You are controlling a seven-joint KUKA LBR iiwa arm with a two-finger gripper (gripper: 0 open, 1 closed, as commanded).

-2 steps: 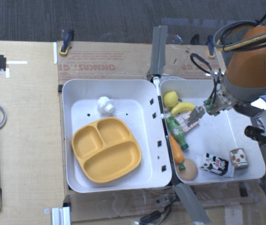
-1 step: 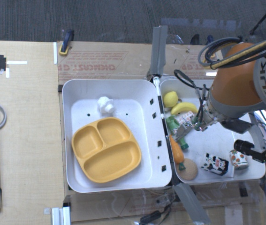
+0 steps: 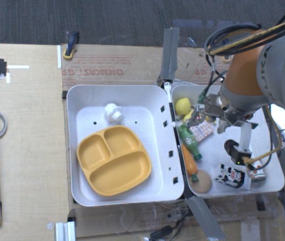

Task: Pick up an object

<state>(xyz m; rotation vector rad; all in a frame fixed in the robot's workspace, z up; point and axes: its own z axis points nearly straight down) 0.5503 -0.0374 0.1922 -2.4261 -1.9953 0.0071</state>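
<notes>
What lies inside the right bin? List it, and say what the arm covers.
In the right bin: a yellow lemon, a green bottle, an orange carrot, a tan disc, a patterned card and a black-and-white toy. The arm covers the bin's upper right part.

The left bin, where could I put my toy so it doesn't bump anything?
In the left white bin, bare floor lies along the far edge, right of the small white lump, and down the right wall beside the yellow divided plate. The right white bin is crowded along its left wall.
</notes>
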